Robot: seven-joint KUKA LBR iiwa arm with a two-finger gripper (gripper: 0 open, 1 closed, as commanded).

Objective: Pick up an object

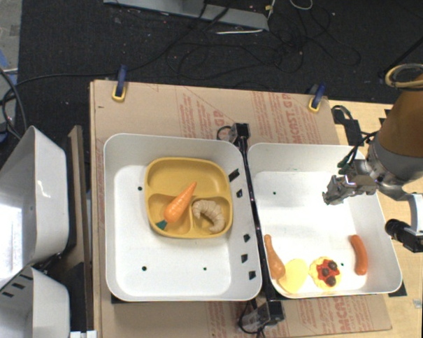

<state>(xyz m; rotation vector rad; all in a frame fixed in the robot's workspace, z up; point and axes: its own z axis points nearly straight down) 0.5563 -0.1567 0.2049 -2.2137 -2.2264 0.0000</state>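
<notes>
My gripper (336,191) hangs over the upper right part of the right bin (303,162), above bare white floor and with no object under it. Along that bin's front edge lie an orange drumstick-shaped toy (273,256), a pale yellow flat piece (296,273), a yellow toy with red topping (325,271) and an orange sausage (360,254). In the left bin (124,252) a yellow divided plate (162,175) holds a toy carrot (179,202) and a beige shrimp (210,214).
The arm's grey body and orange band (408,128) reach in from the right over the right bin's far corner. A black divider (246,201) runs between the two bins. Two yellow clamps (119,92) (316,101) hold the cardboard base at the back.
</notes>
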